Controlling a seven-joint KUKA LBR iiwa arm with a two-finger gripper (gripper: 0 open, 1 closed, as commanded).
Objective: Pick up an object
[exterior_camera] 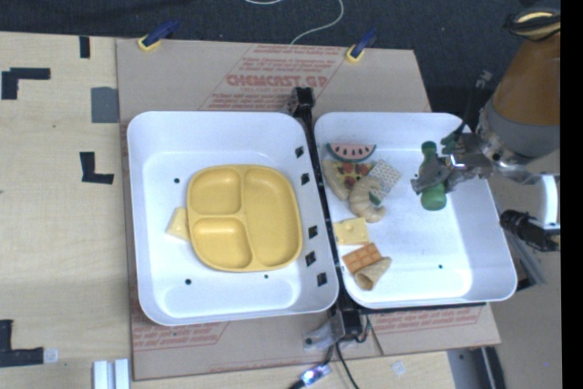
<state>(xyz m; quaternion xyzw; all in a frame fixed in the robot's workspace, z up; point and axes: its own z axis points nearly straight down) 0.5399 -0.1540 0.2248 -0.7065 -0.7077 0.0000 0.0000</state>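
My gripper [432,180] reaches into the right bin [474,273] from the right, at its upper right part. Its grey fingers [424,183] are shut across a small green bottle-shaped toy [432,196], whose top [428,148] shows above them. To the left in the same bin lie a watermelon slice [352,150], a grey checked piece [383,175], pale beige food toys [362,193], a yellow cheese block [351,230] and an orange waffle piece [364,260].
The left bin [155,287] bears a yellow divided plate [244,217] with a yellow wedge [177,221] sticking out from under its left side. A black divider [314,196] runs between the bins. The arm's orange band [537,21] is at the far right.
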